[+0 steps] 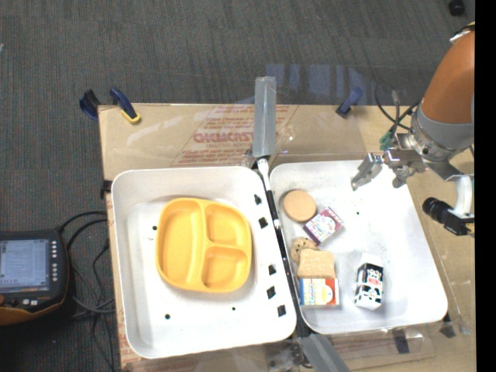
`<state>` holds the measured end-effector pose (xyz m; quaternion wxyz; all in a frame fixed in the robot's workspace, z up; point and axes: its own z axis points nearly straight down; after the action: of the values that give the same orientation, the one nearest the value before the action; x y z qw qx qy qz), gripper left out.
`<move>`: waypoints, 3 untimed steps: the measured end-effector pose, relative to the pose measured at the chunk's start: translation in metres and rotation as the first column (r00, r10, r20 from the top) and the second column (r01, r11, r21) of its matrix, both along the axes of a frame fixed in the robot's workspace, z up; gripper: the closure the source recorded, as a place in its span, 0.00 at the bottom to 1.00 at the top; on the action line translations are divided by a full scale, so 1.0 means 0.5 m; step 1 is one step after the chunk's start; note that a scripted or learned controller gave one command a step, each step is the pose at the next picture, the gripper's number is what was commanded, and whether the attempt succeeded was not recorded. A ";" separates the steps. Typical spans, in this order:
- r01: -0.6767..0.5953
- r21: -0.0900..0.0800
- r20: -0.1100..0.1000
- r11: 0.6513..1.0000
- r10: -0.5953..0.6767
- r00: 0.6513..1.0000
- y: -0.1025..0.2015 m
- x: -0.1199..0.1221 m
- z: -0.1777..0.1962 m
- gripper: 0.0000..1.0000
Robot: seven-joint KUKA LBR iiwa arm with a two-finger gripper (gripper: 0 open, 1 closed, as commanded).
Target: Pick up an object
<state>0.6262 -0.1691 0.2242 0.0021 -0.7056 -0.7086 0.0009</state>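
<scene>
Nearest the lens, along the bottom edge, runs the front rim of the left bin (201, 347), a broad shallow white tray that fills the left half of the bench (155, 130); its twin, the right bin (403, 231), lies just beside it, the two parted by a dark divider with a grey post rising at the far end. Resting in the left bin is the yellow plate (205, 244), a three-compartment dish set flat near the bin's middle. High at the right the arm (449, 91) leans in, its orange band above a grey wrist, and the gripper (384, 170) hangs over the far right corner of the right bin with its two fingers spread apart and nothing between them, well apart from the items below. Those items sit clustered in the left and front part of the right bin: a tan slice of bread (316, 264) lying partly on an orange and white carton (318, 291), a round tan disc (299, 205) farther back, a pink and white packet (324, 225) just beside the disc, a black and white milk carton (370, 286) standing apart toward the front right, and a small cookie (302, 246) touching the bread's far-left corner.
</scene>
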 end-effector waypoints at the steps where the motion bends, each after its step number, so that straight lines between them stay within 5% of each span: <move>1: 0.003 0.001 -0.001 1.000 -0.003 1.000 -0.031 -0.080 -0.187 0.00; 2: 0.005 0.001 -0.001 1.000 -0.005 1.000 -0.070 -0.215 -0.244 0.00; 3: 0.004 0.002 -0.001 1.000 -0.004 1.000 0.018 -0.297 -0.277 0.00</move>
<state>0.4778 -0.1602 0.0857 0.0030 -0.7071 -0.7071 0.0006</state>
